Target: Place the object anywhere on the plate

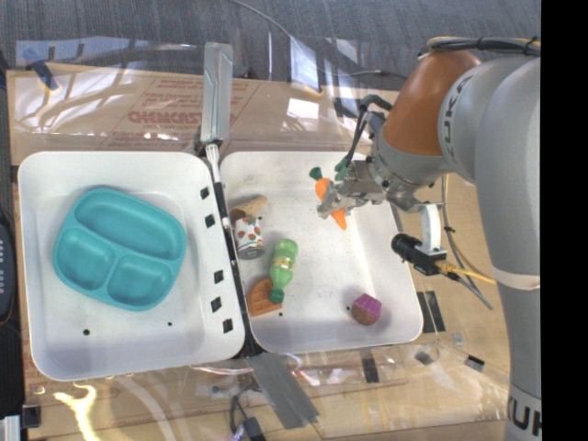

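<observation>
In the right bin [395, 329], the tool [338, 200] grips the toy carrot [329, 196] between its fingers. A can [247, 234], green bottle [281, 266] and purple-topped piece [366, 309] lie nearby; the teal plate [119, 246] sits in the left bin [55, 338].

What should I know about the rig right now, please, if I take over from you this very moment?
Gripper: over the right bin, at a toy carrot; grip unclear from this view.
Teal plate: in the left bin, nothing on it.
Also in the right bin: small can, green bottle, purple-topped item.
Done: nothing placed yet.
Left: secure an object, carry it across, set it on the plate.
</observation>
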Robot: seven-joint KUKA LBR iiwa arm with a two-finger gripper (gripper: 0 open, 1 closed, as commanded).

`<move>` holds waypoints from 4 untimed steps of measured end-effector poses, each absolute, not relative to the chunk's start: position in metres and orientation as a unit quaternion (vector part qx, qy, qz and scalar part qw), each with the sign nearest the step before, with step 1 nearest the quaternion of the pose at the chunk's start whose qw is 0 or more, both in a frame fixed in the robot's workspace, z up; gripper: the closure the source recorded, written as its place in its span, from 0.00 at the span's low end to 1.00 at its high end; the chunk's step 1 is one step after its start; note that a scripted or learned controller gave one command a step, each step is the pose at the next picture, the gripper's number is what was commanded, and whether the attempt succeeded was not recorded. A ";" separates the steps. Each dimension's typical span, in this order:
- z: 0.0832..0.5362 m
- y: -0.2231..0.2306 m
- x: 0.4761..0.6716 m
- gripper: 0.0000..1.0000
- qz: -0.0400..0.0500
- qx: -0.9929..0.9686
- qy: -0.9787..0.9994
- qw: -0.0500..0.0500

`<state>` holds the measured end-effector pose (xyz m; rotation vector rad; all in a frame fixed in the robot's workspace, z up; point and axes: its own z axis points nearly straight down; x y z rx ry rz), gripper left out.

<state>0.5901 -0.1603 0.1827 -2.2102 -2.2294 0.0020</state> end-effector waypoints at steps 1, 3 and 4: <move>0.094 -0.117 0.552 1.00 0.002 -0.704 -0.710 0.003; 0.190 0.088 0.521 1.00 0.002 -0.702 -0.712 0.002; 0.131 0.109 0.587 1.00 0.005 -0.703 -0.711 0.003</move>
